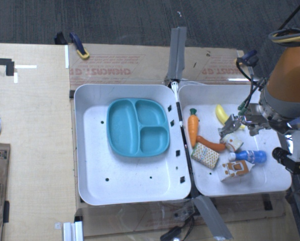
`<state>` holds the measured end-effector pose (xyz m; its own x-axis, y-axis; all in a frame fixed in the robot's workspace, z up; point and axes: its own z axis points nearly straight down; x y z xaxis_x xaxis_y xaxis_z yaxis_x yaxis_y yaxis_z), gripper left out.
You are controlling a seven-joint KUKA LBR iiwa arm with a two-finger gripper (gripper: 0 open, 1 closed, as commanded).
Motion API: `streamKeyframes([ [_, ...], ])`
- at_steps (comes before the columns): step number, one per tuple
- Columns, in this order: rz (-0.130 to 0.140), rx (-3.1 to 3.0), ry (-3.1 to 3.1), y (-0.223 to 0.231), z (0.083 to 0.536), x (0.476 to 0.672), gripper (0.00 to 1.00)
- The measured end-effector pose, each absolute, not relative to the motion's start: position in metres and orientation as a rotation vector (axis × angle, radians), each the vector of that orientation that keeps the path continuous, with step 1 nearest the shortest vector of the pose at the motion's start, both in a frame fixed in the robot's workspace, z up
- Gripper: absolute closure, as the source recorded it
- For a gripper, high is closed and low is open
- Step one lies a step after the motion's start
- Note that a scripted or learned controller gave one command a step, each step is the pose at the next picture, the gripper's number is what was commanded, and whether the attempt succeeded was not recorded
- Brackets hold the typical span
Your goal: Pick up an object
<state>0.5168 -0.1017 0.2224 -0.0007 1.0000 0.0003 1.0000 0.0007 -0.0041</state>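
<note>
Teal plate point(138, 127), orange carrot point(192, 128), yellow banana point(221, 114), blue bottle point(251, 156), white bins point(89, 185)

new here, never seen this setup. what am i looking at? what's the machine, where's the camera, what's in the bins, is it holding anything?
One fixed camera looks down at a slant on a bench with two shallow white bins. The grey arm with the orange band reaches in from the right; its gripper hangs over the right bin. I can't tell whether it holds anything. The left bin contains a teal divided plate. The right bin holds a toy carrot, a banana, a speckled sponge-like block, a small blue bottle and a little house-shaped carton.
</note>
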Motion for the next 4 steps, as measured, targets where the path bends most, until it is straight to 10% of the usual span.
streamKeyframes([
  [1,0.004,-2.333,-2.1,-0.137,0.098,0.558,0.0],
  [2,0.004,-2.337,-2.097,-0.138,0.107,0.558,1.0],
  [3,0.002,-2.205,-2.239,-0.215,0.126,0.55,1.0],
  [4,0.002,-2.257,-2.186,-0.152,0.22,0.543,1.0],
])
